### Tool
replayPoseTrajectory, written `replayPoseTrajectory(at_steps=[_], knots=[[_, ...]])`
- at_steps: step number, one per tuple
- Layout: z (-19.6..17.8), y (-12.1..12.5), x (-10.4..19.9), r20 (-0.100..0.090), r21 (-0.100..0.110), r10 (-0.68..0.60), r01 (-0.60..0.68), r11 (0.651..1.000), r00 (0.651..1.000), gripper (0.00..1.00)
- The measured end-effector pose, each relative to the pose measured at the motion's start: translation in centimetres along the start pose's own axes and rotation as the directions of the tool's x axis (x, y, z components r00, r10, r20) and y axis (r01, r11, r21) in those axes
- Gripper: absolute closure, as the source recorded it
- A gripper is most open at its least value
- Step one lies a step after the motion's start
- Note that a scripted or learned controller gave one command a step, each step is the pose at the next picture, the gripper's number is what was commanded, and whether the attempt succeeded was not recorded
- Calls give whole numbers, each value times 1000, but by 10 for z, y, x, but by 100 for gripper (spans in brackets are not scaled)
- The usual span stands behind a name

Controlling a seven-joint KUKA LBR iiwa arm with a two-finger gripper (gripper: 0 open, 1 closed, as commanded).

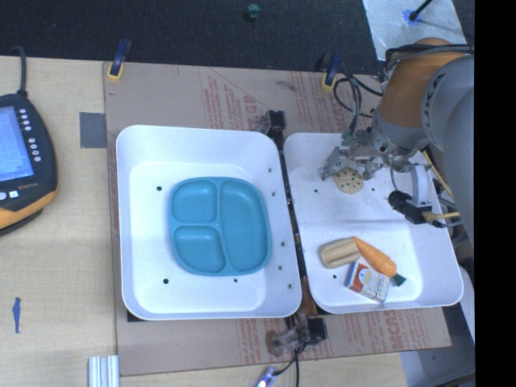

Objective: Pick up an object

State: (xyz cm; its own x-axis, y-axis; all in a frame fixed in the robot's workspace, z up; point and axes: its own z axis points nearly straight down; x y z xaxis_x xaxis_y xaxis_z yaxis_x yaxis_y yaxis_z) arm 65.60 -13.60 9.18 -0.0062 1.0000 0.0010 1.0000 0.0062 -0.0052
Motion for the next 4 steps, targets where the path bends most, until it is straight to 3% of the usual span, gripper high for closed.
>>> replayPoseTrajectory(at_steps=[1, 2, 3, 4], knots=[[1, -140, -67, 2, -1, 4, -4, 1000, 1000, 0], [-29, -80, -75, 1, -4, 3, -3, 1000, 1000, 0], [0, -22, 25, 2, -3, -1, 1, 1000, 1000, 0], [-1, 0, 0, 1, -3, 4, -4, 1000, 1000, 0]])
